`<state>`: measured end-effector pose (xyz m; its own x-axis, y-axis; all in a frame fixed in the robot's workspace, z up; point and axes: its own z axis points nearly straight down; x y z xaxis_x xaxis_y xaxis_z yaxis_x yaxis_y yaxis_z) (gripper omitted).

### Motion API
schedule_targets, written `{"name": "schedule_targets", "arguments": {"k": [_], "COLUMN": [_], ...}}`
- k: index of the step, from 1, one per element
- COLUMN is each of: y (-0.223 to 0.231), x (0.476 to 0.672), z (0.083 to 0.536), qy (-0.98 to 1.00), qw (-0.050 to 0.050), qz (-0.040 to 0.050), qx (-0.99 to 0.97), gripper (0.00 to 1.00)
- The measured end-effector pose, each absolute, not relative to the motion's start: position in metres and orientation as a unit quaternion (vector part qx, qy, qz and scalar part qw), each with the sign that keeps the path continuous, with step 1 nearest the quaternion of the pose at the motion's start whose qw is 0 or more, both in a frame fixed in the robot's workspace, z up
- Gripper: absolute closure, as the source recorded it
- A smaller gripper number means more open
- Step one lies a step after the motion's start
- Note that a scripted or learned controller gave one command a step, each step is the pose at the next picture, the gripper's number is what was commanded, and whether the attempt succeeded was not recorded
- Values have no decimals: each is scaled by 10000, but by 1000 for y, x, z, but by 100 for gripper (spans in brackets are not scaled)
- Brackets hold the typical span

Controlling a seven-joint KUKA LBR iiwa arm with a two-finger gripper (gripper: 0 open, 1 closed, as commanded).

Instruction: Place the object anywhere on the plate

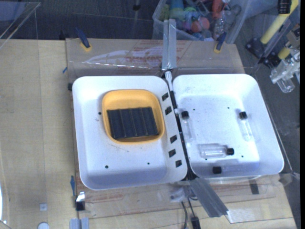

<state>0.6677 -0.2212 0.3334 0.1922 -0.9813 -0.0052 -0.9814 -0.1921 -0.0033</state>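
Dark ridged block looks to be the task's object, and it lies flat on the yellow plate, within the rim and filling most of the plate's floor.

The pincer hangs at the far right, outside the right bin and beyond its upper right corner. Nothing is seen in it, and whether it is spread or pressed together cannot be told at this angle.

Nearest to it, inside the right bin, are three clear vials with black caps: one near the right wall, one lying across the lower part, and one against the divider. Across the divider, the left bin holds the plate and block. Both bins sit on the wooden counter.

Judged from this layout, the placing appears done. The main risk is a fresh descent into the left bin. A push on the block's edge could slide it onto the raised rim or tip the shallow plate. If a vial is the intended object instead, its smooth round body would likely roll or slip from a grasp, and it is hard to see against the white floor.
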Motion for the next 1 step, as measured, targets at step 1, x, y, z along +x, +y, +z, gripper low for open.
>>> {"name": "schedule_targets", "arguments": {"k": [1], "y": [-222], "x": [668], "z": [334], "qy": [6357], "qw": [31], "qz": [7], "qx": [-7719], "gripper": [0]}}
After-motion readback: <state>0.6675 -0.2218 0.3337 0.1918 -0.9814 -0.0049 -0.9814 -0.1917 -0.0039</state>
